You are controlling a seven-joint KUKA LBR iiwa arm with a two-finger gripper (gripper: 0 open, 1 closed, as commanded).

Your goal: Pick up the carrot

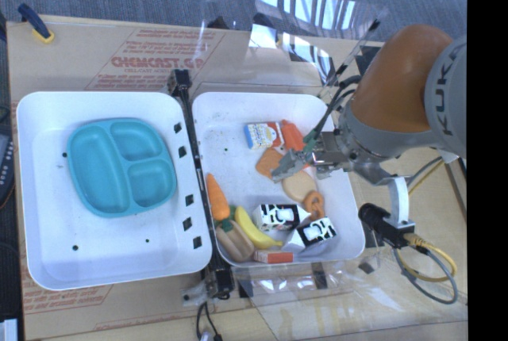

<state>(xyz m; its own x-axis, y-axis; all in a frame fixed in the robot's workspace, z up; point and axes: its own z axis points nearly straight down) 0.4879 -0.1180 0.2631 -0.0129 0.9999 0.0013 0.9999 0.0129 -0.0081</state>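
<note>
A: Judging by where things lie, how far along is the pick?

B: Barely started, I'd say. The carrot (217,198) lies in the right bin (238,105), along its left wall, tip pointing up the picture, with its lower end just beside the banana (252,227) and a brown wooden piece (231,239).

A: And the gripper (287,165)?

B: It hangs over the middle of that bin, above an orange-brown piece (268,159) and near a tan disc (299,186). That puts it well apart from the carrot, on the other side of the clutter.

A: Open or closed?

B: I cannot tell; the tips are dark and blur into what sits beneath them. Nothing I can see is held.

A: So what is left?

B: Everything, as I read it: move across to the bin's left wall, come down over the carrot, close on it, lift. The left bin (32,173) has just the blue tray (119,165) in it and plays no part.
</note>
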